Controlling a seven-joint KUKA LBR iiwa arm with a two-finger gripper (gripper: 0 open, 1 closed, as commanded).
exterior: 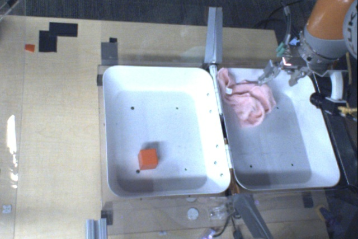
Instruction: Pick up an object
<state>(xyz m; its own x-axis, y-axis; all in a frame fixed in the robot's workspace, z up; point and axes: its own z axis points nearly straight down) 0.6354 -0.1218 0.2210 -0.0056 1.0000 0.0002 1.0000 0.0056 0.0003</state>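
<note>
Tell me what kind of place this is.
Probably a robotics lab bench set up for grasping trials: two white bins side by side, a KUKA arm reaching in, an orange block and pink cloth as test objects.

Arm (331,8) is reaching in from the right edge of the camera view, upper corner, orange band facing the camera with the grey wrist section just below it. Wrist is angling down and to the left. Gripper (267,75) is pointing left and downward, sitting low at the end of the wrist, thin metal fingers (271,70) extending from the wrist block. Fingers are looking slightly parted, but the view is too small and blurred to be sure. Small lit spot is showing on the wrist block.
</note>
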